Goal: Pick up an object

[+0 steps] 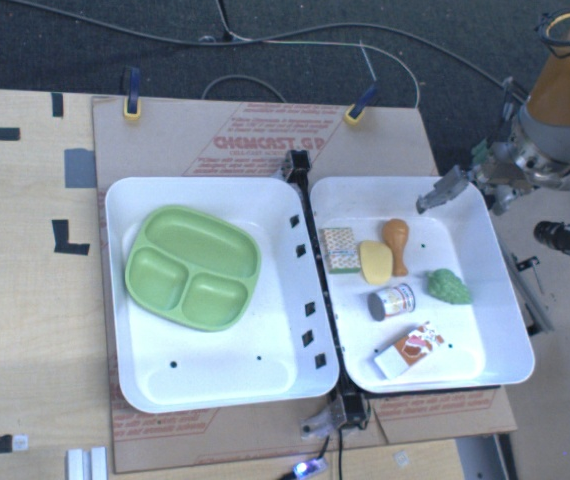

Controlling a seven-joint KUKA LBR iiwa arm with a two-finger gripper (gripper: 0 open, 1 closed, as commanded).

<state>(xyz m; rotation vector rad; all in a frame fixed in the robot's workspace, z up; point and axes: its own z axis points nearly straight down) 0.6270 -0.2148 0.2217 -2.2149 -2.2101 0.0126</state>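
So from my seat, the gripper [443, 194] is sitting up at the far right corner of the right bin [500, 298], over the rim, and it's got nothing between its fingers. I honestly can't tell from this angle whether the fingers are spread or pinched, it's just a grey blur pointing down-left into the bin.

Everything pickable lies down and to the left of it in the view. Closest is the toy drumstick [397, 243], brown and smooth, looks like plastic, with its long axis running nearly straight up-down in the picture. It's touching or just about touching the yellow block [375, 262], which looks rounded and soft-edged. Left of that is a flat patterned card-like piece [340, 249].

Further toward me: a bumpy green thing [449, 286], maybe toy broccoli, on its own near the right wall. Then a small can [393, 301] lying on its side, axis roughly left-right, so it'll probably roll. Nearest edge has a little red and white carton [412, 350] lying at a slant.

My guess is the drumstick is the natural target, short reach, but the fingers would need to close across its narrow width, and the yellow neighbour crowds one side.

Left bin [125, 218] just has the green divided plate [194, 266], well apart from all this.
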